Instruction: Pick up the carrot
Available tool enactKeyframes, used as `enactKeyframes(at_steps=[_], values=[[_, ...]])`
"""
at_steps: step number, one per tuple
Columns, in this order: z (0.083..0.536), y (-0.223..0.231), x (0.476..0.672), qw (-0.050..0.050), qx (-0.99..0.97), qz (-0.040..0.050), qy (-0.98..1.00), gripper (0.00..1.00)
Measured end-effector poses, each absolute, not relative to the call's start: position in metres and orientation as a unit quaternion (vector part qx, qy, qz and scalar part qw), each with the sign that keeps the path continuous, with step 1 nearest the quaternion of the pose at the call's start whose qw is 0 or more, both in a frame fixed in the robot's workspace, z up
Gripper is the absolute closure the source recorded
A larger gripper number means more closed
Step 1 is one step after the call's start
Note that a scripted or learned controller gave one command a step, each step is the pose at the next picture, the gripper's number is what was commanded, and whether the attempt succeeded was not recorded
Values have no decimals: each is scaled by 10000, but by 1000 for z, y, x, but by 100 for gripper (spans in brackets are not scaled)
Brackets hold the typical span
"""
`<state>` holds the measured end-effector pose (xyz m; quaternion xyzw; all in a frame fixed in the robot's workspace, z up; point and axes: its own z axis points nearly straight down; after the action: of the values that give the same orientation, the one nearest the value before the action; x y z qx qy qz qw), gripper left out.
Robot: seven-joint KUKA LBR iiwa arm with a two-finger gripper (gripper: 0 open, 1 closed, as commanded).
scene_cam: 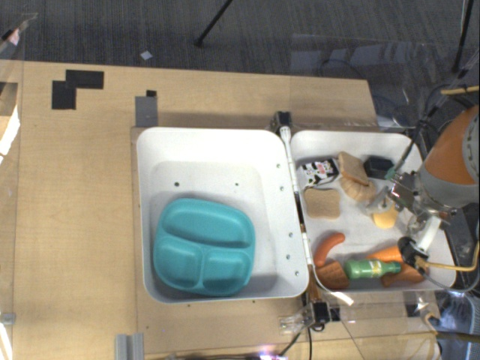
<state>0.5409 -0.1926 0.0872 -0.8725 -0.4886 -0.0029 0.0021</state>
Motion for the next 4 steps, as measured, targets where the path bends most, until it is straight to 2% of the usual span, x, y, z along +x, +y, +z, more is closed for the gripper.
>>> enactKeyframes(at_steps=[1,2,3,4], values=[[89,-163,494,-40,-8128,-42,-5826,0],[89,-184,492,-54,-6948,-39,-7192,0],[101,-182,496,-85,-6938,-71,-7201,100],[89,-205,492,-51,-6142,-35,-7891,100]])
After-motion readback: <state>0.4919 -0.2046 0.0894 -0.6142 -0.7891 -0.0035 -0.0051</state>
